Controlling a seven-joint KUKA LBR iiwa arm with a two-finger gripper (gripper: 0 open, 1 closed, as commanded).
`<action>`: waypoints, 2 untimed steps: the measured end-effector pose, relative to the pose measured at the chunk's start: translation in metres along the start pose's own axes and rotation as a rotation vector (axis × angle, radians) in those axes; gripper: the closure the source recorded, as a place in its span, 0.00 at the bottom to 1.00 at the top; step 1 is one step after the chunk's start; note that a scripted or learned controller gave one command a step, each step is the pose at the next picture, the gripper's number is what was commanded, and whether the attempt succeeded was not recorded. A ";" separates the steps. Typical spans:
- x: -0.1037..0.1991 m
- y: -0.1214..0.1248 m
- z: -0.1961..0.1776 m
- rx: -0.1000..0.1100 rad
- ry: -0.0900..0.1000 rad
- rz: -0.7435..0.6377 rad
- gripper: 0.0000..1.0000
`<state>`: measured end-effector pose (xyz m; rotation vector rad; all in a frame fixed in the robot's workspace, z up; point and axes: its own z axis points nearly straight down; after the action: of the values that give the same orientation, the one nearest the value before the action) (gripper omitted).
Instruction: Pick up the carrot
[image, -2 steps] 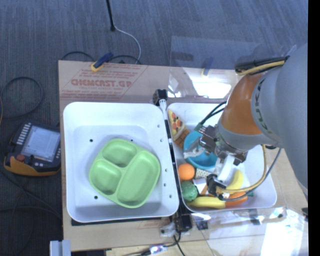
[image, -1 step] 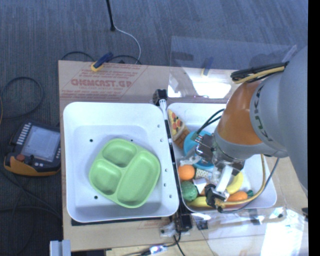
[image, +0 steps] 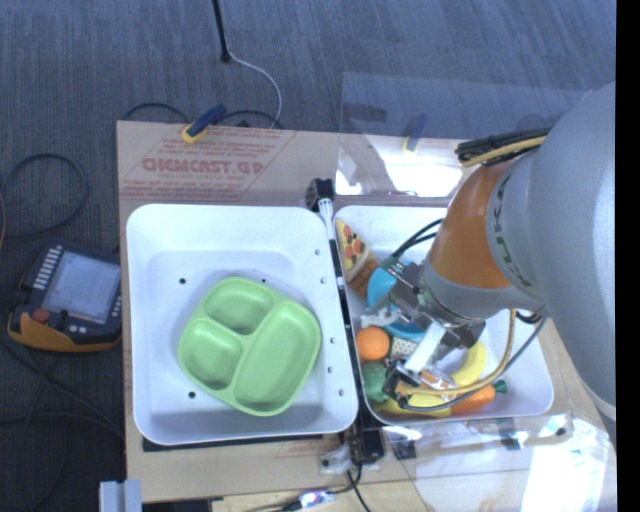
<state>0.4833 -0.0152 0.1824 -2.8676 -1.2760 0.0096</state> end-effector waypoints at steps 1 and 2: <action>-0.012 0.062 0.000 -0.003 -0.002 -0.139 0.00; -0.007 0.005 0.000 0.002 -0.001 -0.031 0.00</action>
<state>0.4822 -0.0239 0.1823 -2.8458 -1.3197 0.0123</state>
